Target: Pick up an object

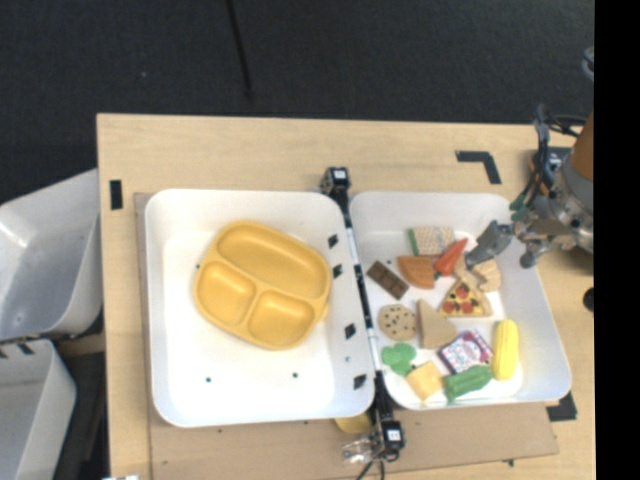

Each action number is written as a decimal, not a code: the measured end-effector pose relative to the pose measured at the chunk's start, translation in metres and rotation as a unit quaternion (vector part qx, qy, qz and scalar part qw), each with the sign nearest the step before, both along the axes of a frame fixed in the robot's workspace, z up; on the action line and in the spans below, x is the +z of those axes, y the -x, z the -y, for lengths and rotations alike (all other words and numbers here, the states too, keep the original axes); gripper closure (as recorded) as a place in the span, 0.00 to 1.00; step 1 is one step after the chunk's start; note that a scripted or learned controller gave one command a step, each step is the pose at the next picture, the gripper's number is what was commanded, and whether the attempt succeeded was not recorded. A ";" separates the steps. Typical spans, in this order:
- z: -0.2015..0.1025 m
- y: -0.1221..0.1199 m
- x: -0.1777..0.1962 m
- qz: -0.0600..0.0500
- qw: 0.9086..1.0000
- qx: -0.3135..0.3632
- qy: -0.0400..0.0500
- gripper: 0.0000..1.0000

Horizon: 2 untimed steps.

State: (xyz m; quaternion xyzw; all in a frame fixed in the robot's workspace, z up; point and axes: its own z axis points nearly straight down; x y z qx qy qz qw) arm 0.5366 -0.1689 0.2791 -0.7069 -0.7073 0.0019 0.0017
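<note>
Dark floor (300,38), filling the upper frame behind the bench. Bench (250,153), pale wood, spanning the centre of the frame, with black corner marks. White object (45,258), rounded, at the left edge of the frame, beside the bench. Left bin (180,368), shallow, white, centre-left of the frame. Right bin (545,353), shallow, white, touching the left bin along a black-clipped seam at mid-frame. Yellow divided plate (263,284), three compartments, lying tilted in the left bin. Arm, grey with an orange band, entering at the right edge of the frame, upper right. End effector (508,246), over the upper right part of the right bin; two dark fingers spread apart, nothing seen between them. Toy food, all in the right bin: corn cob (506,348), lower right, well below the end effector; pizza slice (466,299), just below the left finger; carrot (451,256), just left of that finger; bread slice (418,271); cracker (431,238); brown bar (387,279); cookie (397,320); purple packet (466,349); green pieces (398,356) and cheese wedge (424,379) at the lower edge.
</note>
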 end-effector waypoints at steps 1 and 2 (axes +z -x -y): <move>0.001 -0.001 0.006 -0.003 1.000 0.001 0.000 1.00; 0.049 -0.029 -0.118 -0.004 1.000 -0.002 0.000 1.00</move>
